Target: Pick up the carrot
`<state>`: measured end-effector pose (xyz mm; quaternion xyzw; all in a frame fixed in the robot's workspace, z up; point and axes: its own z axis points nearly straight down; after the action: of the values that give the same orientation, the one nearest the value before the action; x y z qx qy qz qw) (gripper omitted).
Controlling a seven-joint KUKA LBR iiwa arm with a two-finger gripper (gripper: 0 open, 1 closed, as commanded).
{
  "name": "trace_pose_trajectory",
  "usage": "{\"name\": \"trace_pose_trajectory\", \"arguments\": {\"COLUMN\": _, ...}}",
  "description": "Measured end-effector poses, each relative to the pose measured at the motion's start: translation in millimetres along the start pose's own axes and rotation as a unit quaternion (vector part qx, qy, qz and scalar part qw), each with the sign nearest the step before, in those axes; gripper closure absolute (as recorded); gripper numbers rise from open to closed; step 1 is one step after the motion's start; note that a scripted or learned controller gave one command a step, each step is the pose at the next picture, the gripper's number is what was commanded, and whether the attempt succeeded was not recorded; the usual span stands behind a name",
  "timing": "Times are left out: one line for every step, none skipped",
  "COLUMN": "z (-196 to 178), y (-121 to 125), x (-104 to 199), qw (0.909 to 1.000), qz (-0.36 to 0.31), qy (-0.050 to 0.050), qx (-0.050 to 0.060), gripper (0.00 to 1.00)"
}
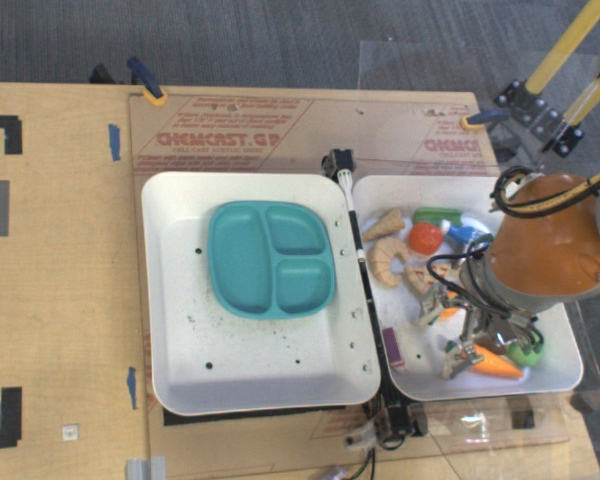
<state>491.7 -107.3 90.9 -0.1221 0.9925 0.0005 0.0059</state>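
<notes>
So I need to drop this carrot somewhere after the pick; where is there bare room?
Free: left bin floor around the teal plate, and its compartments. Crowded: right bin, with toys, carrot and gripper.

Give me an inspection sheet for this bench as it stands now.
Surface: two white bins side by side; left bin, right bin.
Job's things: carrot lies in the right bin's near corner, green top toward the right.
Clutter: teal divided plate in the left bin; toy foods crowd the right bin, red tomato among them.
Grippers: claw low beside the carrot's tip; grip unclear.
Cables: black cables loop around the wrist.
Surroundings: cardboard sheet under the bins.
</notes>
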Motion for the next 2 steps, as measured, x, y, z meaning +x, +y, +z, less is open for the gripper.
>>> {"name": "trace_pose_trajectory", "arguments": {"z": -13, "y": 0, "x": -6, "qw": 1.0000, "qz": -0.001, "qy": -0.009, "qx": 0.002, "gripper": 1.00}}
{"name": "trace_pose_trajectory", "arguments": {"z": -96, "y": 84, "x": -54, "qw": 0.9967, "qz": 0.081, "qy": 0.000, "qx": -0.001, "gripper": 1.00}}
